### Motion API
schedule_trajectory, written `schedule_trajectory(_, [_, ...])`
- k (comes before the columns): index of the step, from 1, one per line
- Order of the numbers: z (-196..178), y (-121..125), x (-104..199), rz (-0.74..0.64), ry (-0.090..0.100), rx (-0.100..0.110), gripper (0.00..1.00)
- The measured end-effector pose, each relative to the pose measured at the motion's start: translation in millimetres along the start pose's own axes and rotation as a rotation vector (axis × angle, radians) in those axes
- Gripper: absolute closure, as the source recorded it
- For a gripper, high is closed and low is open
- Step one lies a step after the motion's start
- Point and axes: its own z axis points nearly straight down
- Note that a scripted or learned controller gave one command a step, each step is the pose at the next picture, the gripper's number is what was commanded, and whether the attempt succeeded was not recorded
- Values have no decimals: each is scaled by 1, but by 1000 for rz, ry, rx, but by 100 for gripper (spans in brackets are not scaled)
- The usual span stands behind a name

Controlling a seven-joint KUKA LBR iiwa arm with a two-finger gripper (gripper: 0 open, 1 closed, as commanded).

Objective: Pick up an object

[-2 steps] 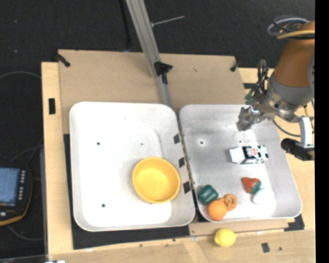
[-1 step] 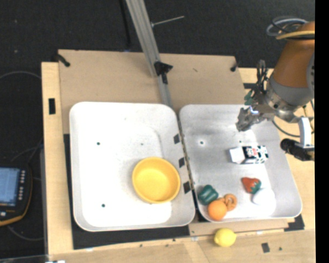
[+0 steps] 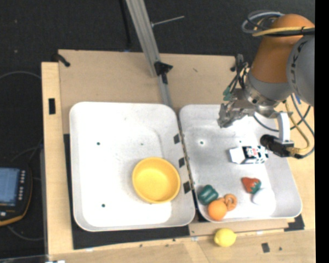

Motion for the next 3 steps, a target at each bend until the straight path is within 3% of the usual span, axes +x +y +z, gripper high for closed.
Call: schedule_trajectory(3, [-29, -2, 169, -1, 1, 3, 100])
